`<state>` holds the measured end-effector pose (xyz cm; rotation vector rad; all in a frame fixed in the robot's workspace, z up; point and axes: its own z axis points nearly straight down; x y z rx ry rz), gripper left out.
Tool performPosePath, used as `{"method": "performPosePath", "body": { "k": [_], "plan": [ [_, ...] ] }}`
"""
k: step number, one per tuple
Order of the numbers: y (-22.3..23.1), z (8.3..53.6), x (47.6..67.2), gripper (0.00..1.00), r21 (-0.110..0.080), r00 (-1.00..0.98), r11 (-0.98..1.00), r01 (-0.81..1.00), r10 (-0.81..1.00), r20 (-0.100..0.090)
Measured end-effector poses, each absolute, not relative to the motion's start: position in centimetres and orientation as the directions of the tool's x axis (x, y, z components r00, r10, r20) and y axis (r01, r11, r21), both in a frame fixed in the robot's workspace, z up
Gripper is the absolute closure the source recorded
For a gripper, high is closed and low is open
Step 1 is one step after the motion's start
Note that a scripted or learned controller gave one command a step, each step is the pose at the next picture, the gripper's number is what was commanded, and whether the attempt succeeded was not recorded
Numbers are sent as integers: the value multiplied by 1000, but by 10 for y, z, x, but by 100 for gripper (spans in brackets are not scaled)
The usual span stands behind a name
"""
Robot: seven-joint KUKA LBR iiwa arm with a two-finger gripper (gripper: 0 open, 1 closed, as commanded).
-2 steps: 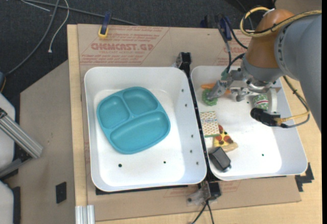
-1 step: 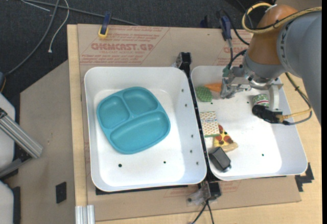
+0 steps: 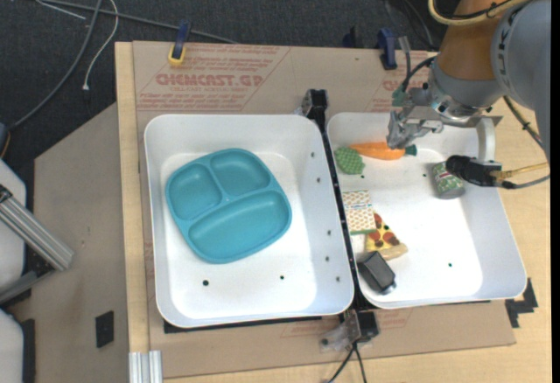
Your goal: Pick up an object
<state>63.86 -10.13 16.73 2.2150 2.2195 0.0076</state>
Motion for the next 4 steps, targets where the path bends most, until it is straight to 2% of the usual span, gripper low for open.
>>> {"method": "performPosePath", "body": {
  "k": [1,3,4],
  "plan": [
    [-101,223,640,100,8,-1,1,1000,1000,-1],
    [1,243,594,100,-2,-6,6,1000,1000,4],
    [55,243,582,100,-3,-7,7,1000,1000,4]
  ]
}}
